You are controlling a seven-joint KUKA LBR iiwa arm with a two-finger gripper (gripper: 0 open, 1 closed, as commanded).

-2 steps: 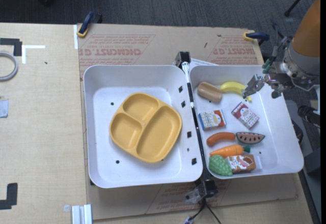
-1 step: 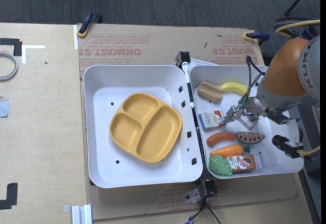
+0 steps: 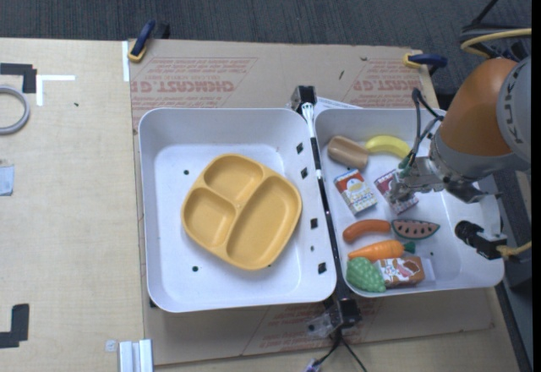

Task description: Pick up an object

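The right bin (image 3: 461, 270) holds several toy foods: a brown bread roll (image 3: 347, 150), a yellow banana (image 3: 387, 144), a small carton (image 3: 356, 192), a pinkish packet (image 3: 386, 185), a sausage (image 3: 368, 230), a watermelon slice (image 3: 415, 229), a carrot (image 3: 379, 250), green grapes (image 3: 365, 274) and a brown packet (image 3: 405, 272). My gripper (image 3: 405, 197) reaches down into this bin from the right, just above the watermelon slice and beside the pinkish packet. The wrist hides its fingertips.
The left bin (image 3: 161, 218) carries a yellow three-compartment plate (image 3: 241, 210). Both bins rest on a cardboard sheet (image 3: 211, 74) on the wooden bench. Blue clamps (image 3: 142, 39) hold the sheet at its far corners. The arm's orange band (image 3: 482, 108) hangs over the right bin's far side.
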